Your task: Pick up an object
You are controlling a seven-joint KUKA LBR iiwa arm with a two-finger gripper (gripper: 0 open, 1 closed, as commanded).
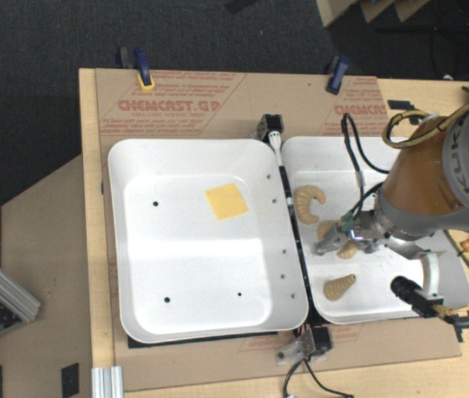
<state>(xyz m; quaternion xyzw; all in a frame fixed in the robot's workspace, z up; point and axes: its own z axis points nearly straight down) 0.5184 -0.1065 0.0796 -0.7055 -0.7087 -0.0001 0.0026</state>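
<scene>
gripper (334, 240) low in right bin (384, 305) – finger state unclear | tan piece (347, 251) beneath – half hidden

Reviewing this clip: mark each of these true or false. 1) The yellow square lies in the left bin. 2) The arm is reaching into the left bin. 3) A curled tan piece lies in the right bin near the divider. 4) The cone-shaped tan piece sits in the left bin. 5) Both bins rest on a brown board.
1) True: the yellow square lies in the left bin.
2) False: the gripper is over the right bin.
3) True: the curled tan piece lies there.
4) False: the cone-shaped piece is in the right bin.
5) True: the brown board lies under both.
</scene>
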